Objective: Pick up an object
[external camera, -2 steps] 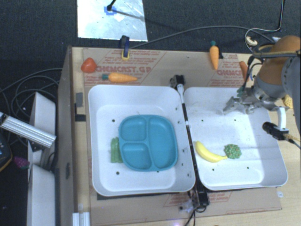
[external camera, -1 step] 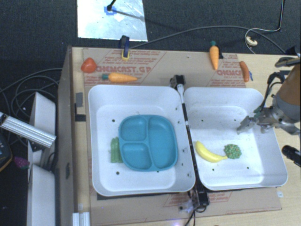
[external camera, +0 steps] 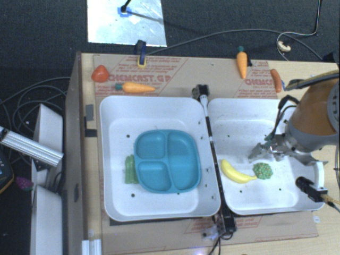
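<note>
Banana (external camera: pixel 237 172) and broccoli (external camera: pixel 262 170) lie touching in the right bin (external camera: pixel 240 122). My end effector (external camera: pixel 265 150) hangs just above the broccoli; finger state: I cannot tell. Banana's long axis runs left-right, lower left of me.

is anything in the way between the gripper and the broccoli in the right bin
Nothing visible is. The gripper hangs just above and left of the broccoli, with bare bin floor between them. The banana lies to the broccoli's left, its tip close to it, but off the direct path.
</note>
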Controlling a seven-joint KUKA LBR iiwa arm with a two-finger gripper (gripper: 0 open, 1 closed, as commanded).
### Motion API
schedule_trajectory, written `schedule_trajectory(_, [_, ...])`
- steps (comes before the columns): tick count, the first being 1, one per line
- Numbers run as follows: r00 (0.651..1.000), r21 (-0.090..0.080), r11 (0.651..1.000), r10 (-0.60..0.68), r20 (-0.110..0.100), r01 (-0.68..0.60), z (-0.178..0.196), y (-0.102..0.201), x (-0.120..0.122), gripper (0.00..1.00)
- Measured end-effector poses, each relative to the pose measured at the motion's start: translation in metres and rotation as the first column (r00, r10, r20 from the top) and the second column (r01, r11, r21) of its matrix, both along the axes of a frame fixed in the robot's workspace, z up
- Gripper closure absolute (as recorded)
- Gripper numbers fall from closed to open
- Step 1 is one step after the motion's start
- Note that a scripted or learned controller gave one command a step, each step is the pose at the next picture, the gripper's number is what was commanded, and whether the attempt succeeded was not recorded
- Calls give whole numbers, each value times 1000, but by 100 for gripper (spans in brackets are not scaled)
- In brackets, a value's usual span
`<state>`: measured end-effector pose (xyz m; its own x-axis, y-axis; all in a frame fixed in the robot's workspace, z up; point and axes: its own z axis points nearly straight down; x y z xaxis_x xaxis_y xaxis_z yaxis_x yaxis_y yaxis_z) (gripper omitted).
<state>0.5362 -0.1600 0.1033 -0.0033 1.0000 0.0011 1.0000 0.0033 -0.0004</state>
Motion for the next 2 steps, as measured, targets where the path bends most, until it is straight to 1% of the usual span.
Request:
schedule_trajectory(1, [1000,-1,1000,-2,1,2,-19,26,-39,0])
schedule_trajectory(2, [1000,0,1000,-1,4,1,-8,26,-38,100])
